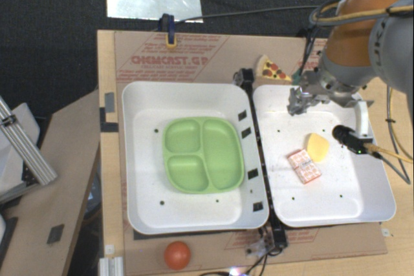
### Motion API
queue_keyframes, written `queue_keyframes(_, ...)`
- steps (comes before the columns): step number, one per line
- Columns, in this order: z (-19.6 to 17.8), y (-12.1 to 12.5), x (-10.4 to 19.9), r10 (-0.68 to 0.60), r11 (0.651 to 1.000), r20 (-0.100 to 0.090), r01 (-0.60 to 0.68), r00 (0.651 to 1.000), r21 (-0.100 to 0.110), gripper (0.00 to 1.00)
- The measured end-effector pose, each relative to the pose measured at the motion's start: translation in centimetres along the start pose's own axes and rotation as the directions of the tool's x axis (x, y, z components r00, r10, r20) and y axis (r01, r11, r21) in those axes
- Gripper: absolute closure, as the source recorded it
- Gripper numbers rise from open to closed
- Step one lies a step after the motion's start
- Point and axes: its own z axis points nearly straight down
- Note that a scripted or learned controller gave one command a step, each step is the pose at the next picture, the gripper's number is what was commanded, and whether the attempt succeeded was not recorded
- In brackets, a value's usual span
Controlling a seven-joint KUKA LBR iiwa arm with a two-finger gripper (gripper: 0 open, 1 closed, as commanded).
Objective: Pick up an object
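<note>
In the right bin [362, 203] lie a yellow rounded piece [317, 147] and, just left and below it, a pink-and-white patterned block [304, 165]. My gripper [297, 105] hangs over the bin's far left part, well above and behind both objects, with nothing seen between its fingers. The arm reaches in from the right. The left bin [139, 139] holds a green divided plate [202, 154].
A pizza-slice toy [272, 69] lies on the cardboard behind the right bin. An orange ball [177, 254] rests on the bench in front of the left bin. A blue clamp [168, 28] sits at the board's far edge.
</note>
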Motion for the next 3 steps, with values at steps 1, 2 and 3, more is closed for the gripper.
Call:
queue_keyframes(1,-0.6,1.1,5.0,-0.001,1.000,0.000,0.001,1.000,-0.002,1.00)
queue_keyframes(2,-1.9,1.3,10.3,-0.001,1.000,-0.001,0.001,1.000,-0.002,1.00)
queue_keyframes(3,-1.8,0.0,16.0,-0.003,1.000,-0.001,0.003,1.000,0.000,1.00)
